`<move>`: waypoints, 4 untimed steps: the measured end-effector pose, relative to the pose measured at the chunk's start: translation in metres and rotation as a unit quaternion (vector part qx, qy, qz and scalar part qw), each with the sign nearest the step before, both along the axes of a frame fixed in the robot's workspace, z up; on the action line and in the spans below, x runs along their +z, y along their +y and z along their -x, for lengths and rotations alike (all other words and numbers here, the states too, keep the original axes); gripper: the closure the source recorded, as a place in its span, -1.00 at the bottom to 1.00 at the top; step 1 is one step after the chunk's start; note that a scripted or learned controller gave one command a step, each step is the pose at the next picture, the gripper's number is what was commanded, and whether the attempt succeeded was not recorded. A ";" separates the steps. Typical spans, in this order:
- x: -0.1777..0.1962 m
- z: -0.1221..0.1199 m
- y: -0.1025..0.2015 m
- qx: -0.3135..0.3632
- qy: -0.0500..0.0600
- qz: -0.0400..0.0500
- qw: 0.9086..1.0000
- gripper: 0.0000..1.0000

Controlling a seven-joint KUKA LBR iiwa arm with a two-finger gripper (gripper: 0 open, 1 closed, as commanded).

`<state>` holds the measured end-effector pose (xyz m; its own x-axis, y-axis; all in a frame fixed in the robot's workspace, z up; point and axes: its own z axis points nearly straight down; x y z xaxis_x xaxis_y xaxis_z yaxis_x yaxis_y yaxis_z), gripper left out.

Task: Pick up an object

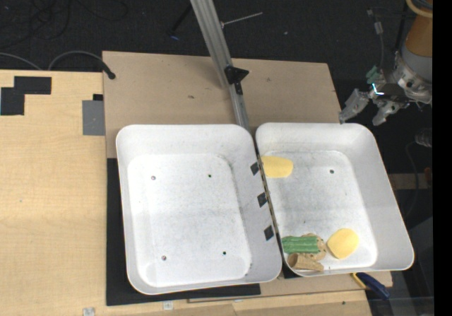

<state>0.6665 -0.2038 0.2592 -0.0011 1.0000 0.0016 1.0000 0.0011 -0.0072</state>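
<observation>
Bright bins, dark surround, perhaps slightly soft.

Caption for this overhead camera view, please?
Gripper open above right bin's far corner; yellow pieces, green toy inside.

Two white bins, left (187, 208) and right (328, 198), faintly speckled, on a tan board (169, 88) beside pale wood-grain bench top (49, 194) with black and grey patches at 9 o'clock. Right bin: pale yellow block (277, 167) at its 10 o'clock, yellow round piece (343, 242) at 5 o'clock, green piece (302, 244) over a tan piece (308, 261) at 6 o'clock. Arm (418, 32) grey with orange band at 2 o'clock; silver rail (212, 39) at 12 o'clock against black floor.
</observation>
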 end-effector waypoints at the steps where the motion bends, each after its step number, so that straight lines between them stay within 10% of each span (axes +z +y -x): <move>1: 0.003 -0.001 0.001 0.002 -0.002 0.001 1.000 -1.00; 4: -0.163 0.003 0.012 0.003 0.000 0.000 1.000 -1.00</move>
